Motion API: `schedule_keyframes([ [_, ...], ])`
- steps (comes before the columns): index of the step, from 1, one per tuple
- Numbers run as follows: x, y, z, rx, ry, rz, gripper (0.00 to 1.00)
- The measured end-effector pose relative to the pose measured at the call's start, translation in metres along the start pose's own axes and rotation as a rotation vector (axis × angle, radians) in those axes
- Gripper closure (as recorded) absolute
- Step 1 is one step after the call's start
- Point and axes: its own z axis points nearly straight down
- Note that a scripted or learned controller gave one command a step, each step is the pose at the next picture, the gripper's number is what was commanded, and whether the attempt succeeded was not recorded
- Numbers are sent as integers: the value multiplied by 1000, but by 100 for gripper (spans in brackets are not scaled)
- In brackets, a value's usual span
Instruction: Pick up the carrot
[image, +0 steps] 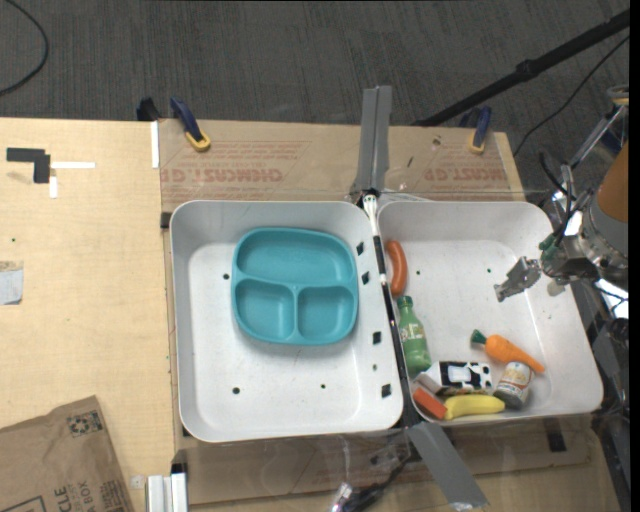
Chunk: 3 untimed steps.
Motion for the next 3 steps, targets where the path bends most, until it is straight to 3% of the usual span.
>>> schedule_keyframes([
  [1,-49,-50,119,2,3,1,0],
  [2,14,-45,122,-14,-8,-225,0],
  [3,14,-45,114,-10,-4,-222,100],
])
